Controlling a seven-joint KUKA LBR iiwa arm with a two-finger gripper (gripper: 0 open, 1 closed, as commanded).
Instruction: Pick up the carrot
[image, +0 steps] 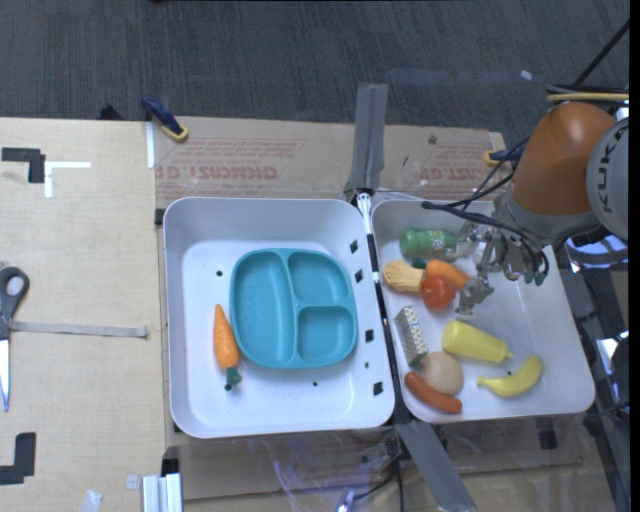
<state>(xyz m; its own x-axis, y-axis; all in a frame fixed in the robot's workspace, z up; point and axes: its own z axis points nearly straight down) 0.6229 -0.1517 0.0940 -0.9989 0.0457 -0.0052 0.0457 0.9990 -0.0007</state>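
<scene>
The carrot (225, 338) is orange with a small green stem. It lies in the left bin (190, 400), just left of a teal divided plate (294, 307), with its tip pointing away from me. My gripper (478, 286) hangs low over the right bin (560, 330), far to the right of the carrot. It is beside a red tomato (436, 292) and an orange toy piece (447, 270). Nothing shows between its tips.
The right bin also holds a green bottle (430, 241), corn (402, 277), a grey grater-like piece (411, 332), a yellow fruit (475, 342), a banana (512, 377), a beige ball (440, 372) and a red sausage (433, 393). Scissors (8, 300) lie on the bench at far left.
</scene>
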